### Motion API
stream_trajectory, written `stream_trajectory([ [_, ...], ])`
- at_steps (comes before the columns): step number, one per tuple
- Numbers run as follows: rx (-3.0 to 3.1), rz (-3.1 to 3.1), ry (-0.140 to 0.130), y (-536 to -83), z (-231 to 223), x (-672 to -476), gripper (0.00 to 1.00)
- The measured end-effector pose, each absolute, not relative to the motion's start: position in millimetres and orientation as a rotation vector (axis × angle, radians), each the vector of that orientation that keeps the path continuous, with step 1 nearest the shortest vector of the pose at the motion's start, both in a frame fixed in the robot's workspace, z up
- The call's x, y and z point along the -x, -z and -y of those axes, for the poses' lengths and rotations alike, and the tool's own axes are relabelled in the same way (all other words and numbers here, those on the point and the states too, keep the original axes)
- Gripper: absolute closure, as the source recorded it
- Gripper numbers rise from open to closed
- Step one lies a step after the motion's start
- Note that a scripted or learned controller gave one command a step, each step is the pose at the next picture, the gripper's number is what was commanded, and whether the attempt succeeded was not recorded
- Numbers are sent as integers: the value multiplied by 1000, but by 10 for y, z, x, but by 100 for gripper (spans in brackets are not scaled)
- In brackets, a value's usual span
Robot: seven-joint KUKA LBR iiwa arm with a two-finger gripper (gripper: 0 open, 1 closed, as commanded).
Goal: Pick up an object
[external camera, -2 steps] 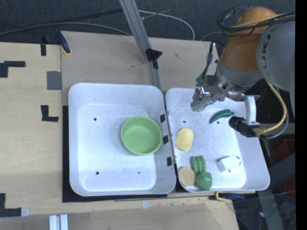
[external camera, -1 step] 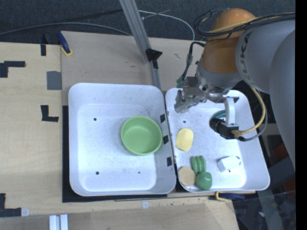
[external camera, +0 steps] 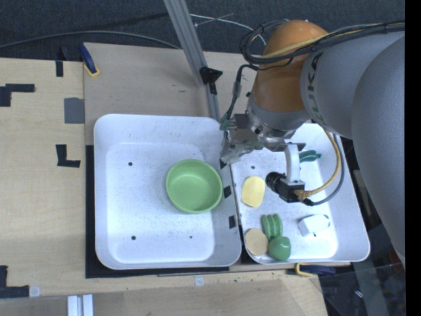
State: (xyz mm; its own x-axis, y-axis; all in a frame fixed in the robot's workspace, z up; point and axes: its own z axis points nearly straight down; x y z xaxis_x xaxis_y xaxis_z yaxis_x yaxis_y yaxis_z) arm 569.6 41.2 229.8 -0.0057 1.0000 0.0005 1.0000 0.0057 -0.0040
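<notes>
The gripper (external camera: 231,151) sits over the bin wall (external camera: 235,196), w/ the yellow thing (external camera: 253,191) just below-right. Can't tell its grip. It may bump the wall.

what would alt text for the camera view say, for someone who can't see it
A grey and orange robot arm reaches from the right over two white bins. The left bin holds a green bowl; the right bin holds a yellow piece, green pieces and a white piece.
</notes>
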Motion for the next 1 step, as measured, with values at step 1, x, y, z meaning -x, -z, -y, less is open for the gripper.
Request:
stream_trajectory([
  [1,2212,2227,-1,-2328,-859,-5637,100],
])
